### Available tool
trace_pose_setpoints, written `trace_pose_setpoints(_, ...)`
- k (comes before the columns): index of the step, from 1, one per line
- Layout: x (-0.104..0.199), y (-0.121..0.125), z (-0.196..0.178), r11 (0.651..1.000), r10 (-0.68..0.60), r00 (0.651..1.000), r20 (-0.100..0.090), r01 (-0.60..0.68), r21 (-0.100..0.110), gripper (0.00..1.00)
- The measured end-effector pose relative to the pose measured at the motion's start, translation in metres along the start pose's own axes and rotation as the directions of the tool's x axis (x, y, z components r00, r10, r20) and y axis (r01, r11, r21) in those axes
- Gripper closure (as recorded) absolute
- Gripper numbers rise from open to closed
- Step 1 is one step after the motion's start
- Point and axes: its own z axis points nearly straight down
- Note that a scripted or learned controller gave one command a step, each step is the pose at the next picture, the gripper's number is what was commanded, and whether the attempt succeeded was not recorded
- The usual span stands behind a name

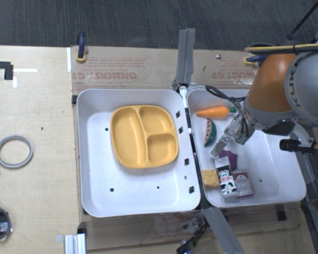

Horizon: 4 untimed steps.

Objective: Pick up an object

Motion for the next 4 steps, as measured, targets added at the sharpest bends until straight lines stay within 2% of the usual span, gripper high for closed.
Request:
trace_pose_setpoints(1,0.0,0.001,-0.007,1.0,-0.003,1.0,0.0,0.003,0.003,1.0)
trace_pose_setpoints(2,0.0,0.001,-0.007,1.0,-0.003,1.0,-0.001,0.003,0.003,0.0)
trace_pose_setpoints(3,-0.014,0.011,0.005,0.945,0.327,0.945,0.001,-0.327,0.0,0.0)
trace_pose_setpoints(4,-0.014,0.011,-0.002,0.946,0.324,0.946,0.001,-0.324,0.004,1.0)
